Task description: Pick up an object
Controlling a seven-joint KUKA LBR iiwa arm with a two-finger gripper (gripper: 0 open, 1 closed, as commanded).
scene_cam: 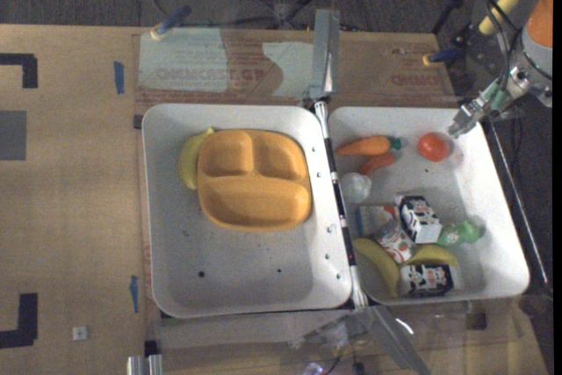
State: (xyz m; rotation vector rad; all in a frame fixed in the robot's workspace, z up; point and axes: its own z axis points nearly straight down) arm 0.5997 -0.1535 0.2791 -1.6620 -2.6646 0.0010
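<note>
The worktop (79, 215) carries two shallow white bins side by side. The left bin (176, 277) holds an orange compartment tray (253, 178), lying in the bin's far half, with a yellow object (188, 161) partly tucked under its left edge.

The right bin (500, 241) holds the loose items. Along its far edge lie an orange carrot (364, 146) with a green tip and, to its right, a red tomato-like ball (434, 146). A smaller reddish piece (378, 162) sits just nearside of the carrot. A pale rounded object (356, 186) rests against the bin's left wall. Toward the near half stand a small black-and-white carton (420, 218), a can-like object with a red and white label (392, 239), and a green item (465, 232) to the carton's right. A yellow banana (378, 263) lies along the near-left corner, with a second dark printed carton (427, 277) beside it at the near edge.

The arm enters at the worktop's far-right corner. The tool (464, 123) hangs over the right bin's far-right corner, just beside the red ball but apart from it. Whether its fingers are spread or pressed together cannot be told at this resolution; nothing is seen between them. All objects lie in the bins.
</note>
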